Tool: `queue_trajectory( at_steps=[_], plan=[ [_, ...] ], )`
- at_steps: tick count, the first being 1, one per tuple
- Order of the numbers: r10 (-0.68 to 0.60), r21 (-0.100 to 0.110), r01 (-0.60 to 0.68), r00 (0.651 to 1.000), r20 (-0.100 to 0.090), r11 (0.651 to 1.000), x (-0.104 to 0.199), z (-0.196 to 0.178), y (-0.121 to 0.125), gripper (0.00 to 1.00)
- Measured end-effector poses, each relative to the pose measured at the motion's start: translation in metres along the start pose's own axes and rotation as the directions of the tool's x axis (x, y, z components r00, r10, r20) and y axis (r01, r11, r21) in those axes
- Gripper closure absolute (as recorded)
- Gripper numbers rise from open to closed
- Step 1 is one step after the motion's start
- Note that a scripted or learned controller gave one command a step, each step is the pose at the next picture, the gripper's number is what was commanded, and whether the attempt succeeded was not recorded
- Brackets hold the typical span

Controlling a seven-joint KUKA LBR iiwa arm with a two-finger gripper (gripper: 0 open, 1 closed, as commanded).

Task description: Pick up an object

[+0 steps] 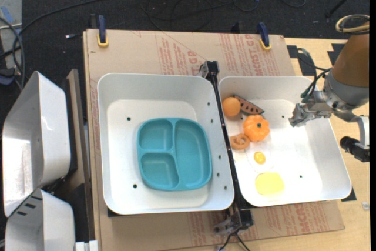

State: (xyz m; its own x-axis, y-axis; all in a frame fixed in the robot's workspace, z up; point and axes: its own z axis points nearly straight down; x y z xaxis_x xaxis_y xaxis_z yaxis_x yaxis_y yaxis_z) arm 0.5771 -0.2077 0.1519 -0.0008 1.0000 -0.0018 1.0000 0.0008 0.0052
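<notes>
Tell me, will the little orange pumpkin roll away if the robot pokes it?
Probably a bit. The pumpkin looks round and squat, so a sideways poke might wobble or scoot it more than roll it far. It looks like a smooth toy, so it could slip from a pinch. The orange ball nearby looks rounder and likelier to roll.

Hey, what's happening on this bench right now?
A robot arm reaches in from the right, its gripper over the right bin, apart from the items there and holding nothing visible. That bin has an orange ball, a small pumpkin, a yellow disc and smaller bits. The left bin holds a teal divided tray.
</notes>
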Motion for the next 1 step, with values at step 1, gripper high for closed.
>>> queue_trajectory(
  at_steps=[1],
  plan=[
    [-0.002,-0.002,0.002,1.000,0.001,1.000,-0.0003,-0.0537,0.0020,1.00]
  ],
)
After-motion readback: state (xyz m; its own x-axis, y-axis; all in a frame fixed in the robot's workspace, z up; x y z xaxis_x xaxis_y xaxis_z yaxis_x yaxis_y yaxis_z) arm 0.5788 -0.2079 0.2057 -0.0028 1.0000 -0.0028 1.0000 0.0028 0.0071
